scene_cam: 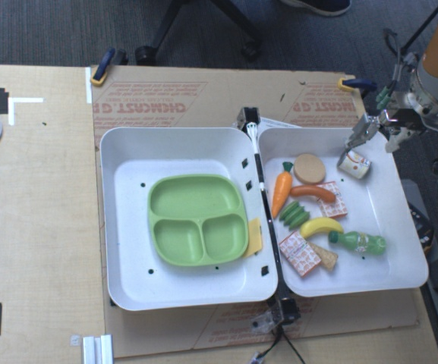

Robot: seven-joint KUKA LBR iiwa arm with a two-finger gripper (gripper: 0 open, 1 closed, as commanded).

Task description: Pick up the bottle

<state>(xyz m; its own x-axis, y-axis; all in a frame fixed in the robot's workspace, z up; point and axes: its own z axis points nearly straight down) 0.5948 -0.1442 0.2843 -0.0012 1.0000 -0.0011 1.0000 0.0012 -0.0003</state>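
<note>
- The green bottle (357, 242) lies on its side in the right-hand bin (401, 271), toward the near wall, just beside the banana (321, 227)
- The tool (373, 132) hangs over the bin's far corner, well apart from the bottle, fingers spread, gripping nothing
- Just below it sits a small white carton (354, 164); descending here would likely catch that instead
- A round bottle lying flat may roll away or drag the banana along
</note>
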